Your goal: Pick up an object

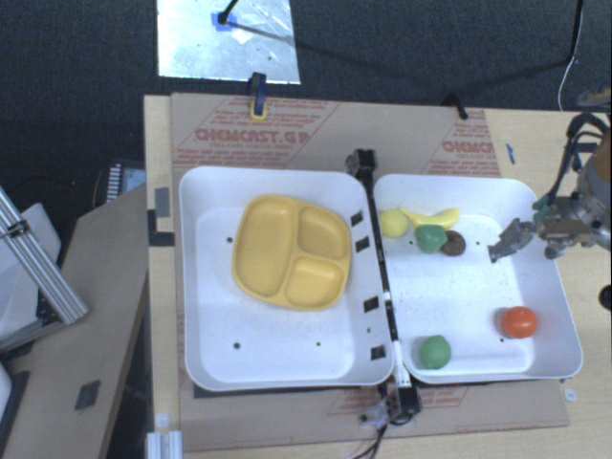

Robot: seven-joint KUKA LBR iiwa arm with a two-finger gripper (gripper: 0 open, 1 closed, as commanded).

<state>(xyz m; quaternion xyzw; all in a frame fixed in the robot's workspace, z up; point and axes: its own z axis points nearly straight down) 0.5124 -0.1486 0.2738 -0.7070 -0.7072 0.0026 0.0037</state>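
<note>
While the fingers (516, 240) hang apart over the right bin (550, 285), 2 bins sit on cardboard (287, 132).

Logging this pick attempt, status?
Pincer over right bin's right side, holding nothing. Orange ball below it, untouched. Green ball by front wall; cluster of small items at back left. Nothing blocking.

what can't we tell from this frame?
- Gripper, camera view: too small and blurred to judge its state.
- Arm: cut off by the right edge.
- Brown item: partly hidden by the green piece; identity unclear.
- Yellow tray: compartment contents too faint to read.
</note>
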